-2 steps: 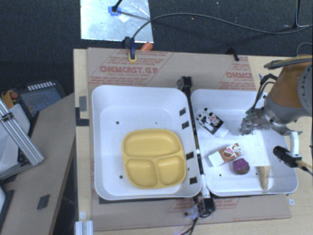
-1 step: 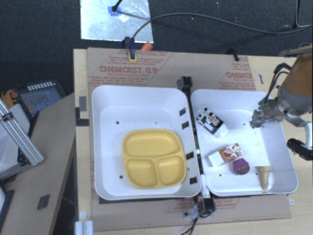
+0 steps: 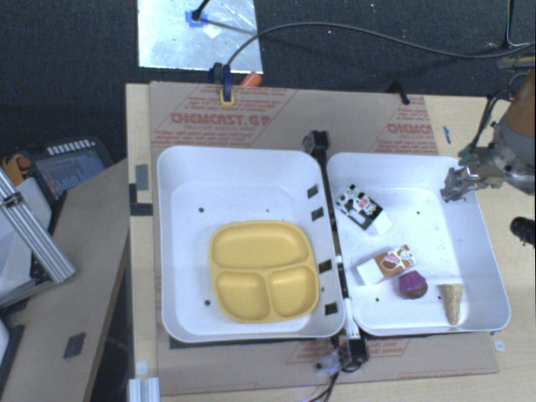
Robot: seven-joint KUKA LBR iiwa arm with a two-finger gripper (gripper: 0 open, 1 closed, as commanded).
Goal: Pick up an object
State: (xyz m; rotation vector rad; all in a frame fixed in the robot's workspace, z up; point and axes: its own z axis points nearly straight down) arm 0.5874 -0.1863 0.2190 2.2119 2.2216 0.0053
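**The tool could miss the small things**

The tool [image 3: 456, 182] sits over the right edge of the right bin [image 3: 419, 170], near its back corner. I cannot tell if it is released or clenched, because it looks small and blurry. Nothing shows in its grip.

The things to pick lie in the right bin. A little black and white box [image 3: 358, 205] lies near the bin's left wall. A white card with an orange picture [image 3: 387, 264] lies toward the front, touching or almost touching a purple lump [image 3: 411, 286]. A tan cone [image 3: 452, 301] lies by the front right corner.

The left bin [image 3: 184, 174] holds a yellow tray with three sections [image 3: 263, 270].

What could go wrong? The tool is well apart from every toy, so it may come down on bare bin floor. The card and the purple lump are so close that one could get pushed away. The cone is close to the wall, so the tool may bump the wall. The round lump may roll away.
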